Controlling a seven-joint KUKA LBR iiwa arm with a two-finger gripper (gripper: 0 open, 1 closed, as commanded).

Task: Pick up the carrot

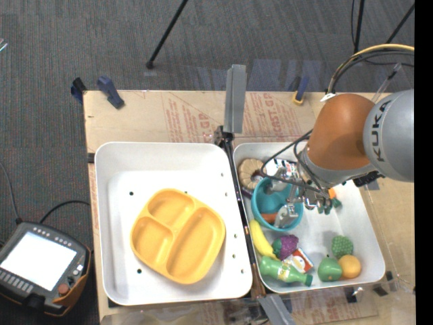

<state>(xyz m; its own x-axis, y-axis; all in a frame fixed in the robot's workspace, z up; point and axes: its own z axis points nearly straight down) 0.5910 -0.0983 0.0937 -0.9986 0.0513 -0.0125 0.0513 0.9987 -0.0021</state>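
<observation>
In the right bin (369, 217) stands a teal bowl (265, 196). A small orange piece, apparently the carrot (270, 217), lies at the bowl's front inner edge, mostly hidden by the bowl's rim and the gripper. My gripper (291, 210) reaches down from the grey and orange arm (338, 137) to the bowl's right side, just right of the orange piece. Cables and metal parts of the wrist cover its tip.
A yellow banana (260, 238), purple grapes (289, 244), a green bottle (284, 271), a green fruit (329, 269), an orange fruit (350, 266) and a green knobbly item (342, 244) lie near the bin's front. A tan round item (248, 169) sits behind the bowl. The left bin (115, 181) holds a yellow divided plate (179, 234).
</observation>
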